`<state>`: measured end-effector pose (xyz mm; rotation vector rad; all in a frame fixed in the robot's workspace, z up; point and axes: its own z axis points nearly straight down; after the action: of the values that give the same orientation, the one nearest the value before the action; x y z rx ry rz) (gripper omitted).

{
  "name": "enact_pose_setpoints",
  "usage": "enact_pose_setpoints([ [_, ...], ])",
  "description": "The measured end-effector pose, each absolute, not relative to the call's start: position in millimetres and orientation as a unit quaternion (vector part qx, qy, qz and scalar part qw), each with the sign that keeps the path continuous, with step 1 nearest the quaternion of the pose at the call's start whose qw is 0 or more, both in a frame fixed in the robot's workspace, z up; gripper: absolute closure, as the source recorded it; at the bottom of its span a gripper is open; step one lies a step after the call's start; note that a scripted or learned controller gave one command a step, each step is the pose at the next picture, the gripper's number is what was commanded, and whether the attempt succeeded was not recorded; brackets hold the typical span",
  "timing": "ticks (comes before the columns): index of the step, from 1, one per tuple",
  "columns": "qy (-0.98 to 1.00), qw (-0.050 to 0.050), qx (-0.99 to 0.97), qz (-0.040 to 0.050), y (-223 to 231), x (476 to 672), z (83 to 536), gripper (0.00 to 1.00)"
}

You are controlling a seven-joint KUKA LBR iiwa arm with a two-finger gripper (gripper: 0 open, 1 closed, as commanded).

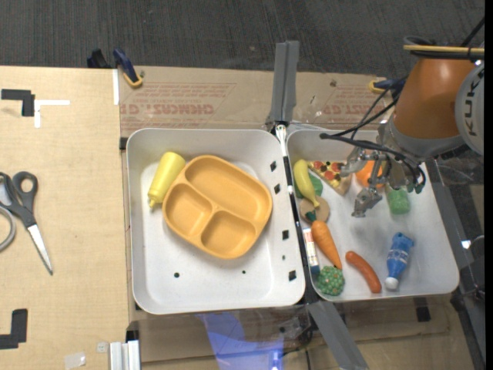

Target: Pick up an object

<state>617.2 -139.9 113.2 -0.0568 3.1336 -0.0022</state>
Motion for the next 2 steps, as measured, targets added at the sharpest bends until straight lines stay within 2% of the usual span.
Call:
enact_pose_setpoints([
  [1, 1.000, 0.004, -0.016, -0.0007, -192.1, 624.9, 94.2, 0.00],
  [2, 0.999, 0.012, -0.032, 0.0006, -216.0, 519.4, 98.6, 0.00],
])
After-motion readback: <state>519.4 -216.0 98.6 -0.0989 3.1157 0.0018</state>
